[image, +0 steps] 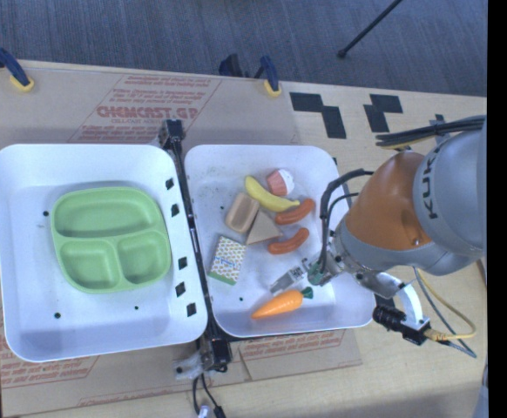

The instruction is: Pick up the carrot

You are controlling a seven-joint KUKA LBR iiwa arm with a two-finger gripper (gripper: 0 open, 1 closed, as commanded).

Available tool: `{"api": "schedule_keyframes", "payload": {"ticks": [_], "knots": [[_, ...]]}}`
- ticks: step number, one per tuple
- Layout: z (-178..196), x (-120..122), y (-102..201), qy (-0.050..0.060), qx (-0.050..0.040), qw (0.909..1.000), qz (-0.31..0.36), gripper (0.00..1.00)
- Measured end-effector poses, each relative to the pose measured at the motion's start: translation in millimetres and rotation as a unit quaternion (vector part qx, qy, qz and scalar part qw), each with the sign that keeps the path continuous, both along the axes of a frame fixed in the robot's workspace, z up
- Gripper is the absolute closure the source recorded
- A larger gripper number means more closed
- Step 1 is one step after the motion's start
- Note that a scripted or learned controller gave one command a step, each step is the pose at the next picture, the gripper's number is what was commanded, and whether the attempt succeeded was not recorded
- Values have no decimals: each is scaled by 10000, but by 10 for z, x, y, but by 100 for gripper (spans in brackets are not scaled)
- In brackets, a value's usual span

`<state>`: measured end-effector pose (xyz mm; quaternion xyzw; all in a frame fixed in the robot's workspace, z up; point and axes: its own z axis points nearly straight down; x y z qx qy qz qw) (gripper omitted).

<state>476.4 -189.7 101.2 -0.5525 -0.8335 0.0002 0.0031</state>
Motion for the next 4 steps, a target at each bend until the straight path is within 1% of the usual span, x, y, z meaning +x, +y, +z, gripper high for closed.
{"api": "schedule_keyframes", "payload": {"ticks": [1,2,3,4], "knots": [[99,5,2,4,2,10000,14,100],[99,5,2,5,2,10000,17,0],[-99,-3,-74,-6,0,9987,502,0],[2,2,-72,-1,4,9987,515,100]]}}
